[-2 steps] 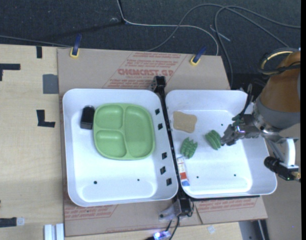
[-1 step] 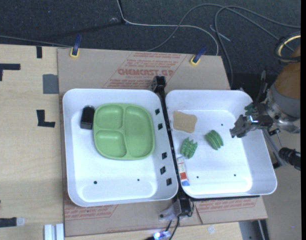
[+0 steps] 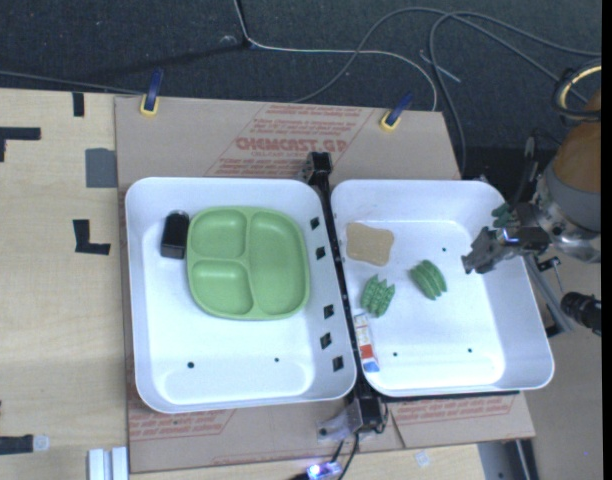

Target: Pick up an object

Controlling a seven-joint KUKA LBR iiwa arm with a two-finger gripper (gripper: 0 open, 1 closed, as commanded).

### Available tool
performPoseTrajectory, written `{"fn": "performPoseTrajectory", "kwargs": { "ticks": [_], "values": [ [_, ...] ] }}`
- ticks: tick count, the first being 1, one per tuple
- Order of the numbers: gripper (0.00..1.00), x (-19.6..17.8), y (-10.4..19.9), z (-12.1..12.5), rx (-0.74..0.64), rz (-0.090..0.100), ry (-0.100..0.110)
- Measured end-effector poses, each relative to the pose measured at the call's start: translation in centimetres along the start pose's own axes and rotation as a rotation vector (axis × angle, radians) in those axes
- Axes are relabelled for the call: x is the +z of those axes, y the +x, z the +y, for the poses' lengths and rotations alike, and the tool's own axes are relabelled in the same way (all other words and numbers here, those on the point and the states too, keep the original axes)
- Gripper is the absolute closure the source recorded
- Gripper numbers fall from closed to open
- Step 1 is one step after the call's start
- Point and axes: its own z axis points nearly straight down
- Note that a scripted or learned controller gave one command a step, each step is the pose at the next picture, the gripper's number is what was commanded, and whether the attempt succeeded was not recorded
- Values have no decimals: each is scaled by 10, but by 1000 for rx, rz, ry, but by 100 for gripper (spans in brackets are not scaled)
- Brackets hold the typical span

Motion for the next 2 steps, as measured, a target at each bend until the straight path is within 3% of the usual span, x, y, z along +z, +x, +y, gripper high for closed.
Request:
{"fn": "performPoseTrajectory", "kwargs": {
  "ticks": [2],
  "values": [
    [100,-5,105,17,-6,1,2]
  ]
}}
